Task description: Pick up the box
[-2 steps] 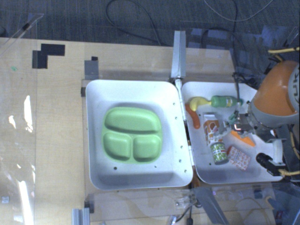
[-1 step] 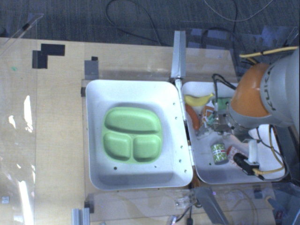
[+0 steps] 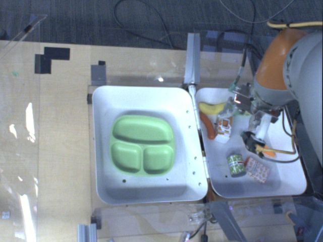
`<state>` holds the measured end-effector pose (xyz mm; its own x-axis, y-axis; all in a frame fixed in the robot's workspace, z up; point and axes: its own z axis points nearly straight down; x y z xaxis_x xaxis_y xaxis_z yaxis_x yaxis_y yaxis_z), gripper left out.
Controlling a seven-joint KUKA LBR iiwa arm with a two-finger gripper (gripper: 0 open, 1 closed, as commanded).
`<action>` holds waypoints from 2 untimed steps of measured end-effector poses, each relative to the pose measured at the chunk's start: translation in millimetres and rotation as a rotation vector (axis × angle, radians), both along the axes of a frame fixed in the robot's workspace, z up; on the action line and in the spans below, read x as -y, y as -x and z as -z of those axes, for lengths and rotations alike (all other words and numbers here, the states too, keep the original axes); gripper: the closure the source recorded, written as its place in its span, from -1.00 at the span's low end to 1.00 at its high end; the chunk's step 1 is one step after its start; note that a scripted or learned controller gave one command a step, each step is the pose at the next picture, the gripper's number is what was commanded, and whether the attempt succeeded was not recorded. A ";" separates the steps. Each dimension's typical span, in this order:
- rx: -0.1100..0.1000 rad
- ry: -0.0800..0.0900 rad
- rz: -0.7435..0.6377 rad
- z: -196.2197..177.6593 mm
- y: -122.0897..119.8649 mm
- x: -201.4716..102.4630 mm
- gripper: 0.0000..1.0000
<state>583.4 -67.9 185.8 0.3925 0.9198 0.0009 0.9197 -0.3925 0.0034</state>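
Green can (image 3: 235, 164) lies nearest; box (image 3: 223, 126) just beside pincer (image 3: 248, 119), whose state is unclear.

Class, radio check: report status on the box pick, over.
Gripper over right bin, back half. Small white box beside it, not seen held. Banana and orange item crowd box's other side.

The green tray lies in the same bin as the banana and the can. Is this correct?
No. The camera view shows the green tray alone in the left-hand bin; the banana and the can share the other bin.
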 end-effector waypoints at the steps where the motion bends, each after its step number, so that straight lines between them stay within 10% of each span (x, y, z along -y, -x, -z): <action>1: -0.001 0.000 0.029 0.3 -2.5 6.9 -1.00; 2: 0.009 -0.002 0.115 67.7 6.8 23.4 -1.00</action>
<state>576.5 -91.3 118.0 0.4958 0.8684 0.0068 0.8683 -0.4959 0.0102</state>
